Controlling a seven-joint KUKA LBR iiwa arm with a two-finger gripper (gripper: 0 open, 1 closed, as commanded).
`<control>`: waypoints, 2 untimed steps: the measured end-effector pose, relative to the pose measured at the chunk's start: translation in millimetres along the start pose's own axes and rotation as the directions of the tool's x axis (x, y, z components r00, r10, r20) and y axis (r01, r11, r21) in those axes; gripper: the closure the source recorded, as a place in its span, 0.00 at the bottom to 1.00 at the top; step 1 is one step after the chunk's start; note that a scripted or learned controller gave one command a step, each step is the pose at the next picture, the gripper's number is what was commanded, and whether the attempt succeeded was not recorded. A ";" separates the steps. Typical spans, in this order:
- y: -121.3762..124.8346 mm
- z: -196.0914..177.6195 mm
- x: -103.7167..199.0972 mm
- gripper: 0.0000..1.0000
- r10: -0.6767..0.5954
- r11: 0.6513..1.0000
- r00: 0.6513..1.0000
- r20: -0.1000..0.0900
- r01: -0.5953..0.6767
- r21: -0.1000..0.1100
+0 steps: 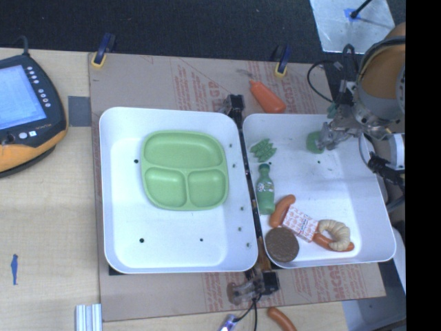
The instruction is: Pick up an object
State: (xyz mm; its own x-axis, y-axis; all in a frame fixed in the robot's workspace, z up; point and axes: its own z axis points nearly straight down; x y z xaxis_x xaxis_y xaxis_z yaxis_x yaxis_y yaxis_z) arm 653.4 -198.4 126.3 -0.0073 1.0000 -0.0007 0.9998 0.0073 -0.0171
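- Handheld control pendant [24,112]: at 9 o'clock on the bench, screen lit; text not legible.
- Left bin [120,240]: contains a green divided plate [185,169].
- Cardboard sheet [172,81]: red print under both bins, not legible.
- Right bin [368,205]: green bottle [264,183] at its 9 o'clock edge; brown round cookie [282,245] at 7 o'clock; croissant [336,232] at 5 o'clock; red-printed packet [301,221] between them, print unreadable.
- Gripper [328,138]: at the right bin's 1 o'clock, touching a small green object [315,143]; jaw opening cannot be determined.
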 end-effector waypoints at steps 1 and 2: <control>2.5 -1.4 1.3 0.00 -0.002 1.000 1.000 0.001 0.002 -0.010; 3.1 34.7 16.9 0.00 0.003 1.000 1.000 -0.001 -0.003 -0.013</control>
State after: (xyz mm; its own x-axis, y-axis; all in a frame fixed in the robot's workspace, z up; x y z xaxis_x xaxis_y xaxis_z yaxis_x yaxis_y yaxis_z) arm 655.8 -181.6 91.5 -0.0047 1.0000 0.0001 1.0000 0.0047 -0.0045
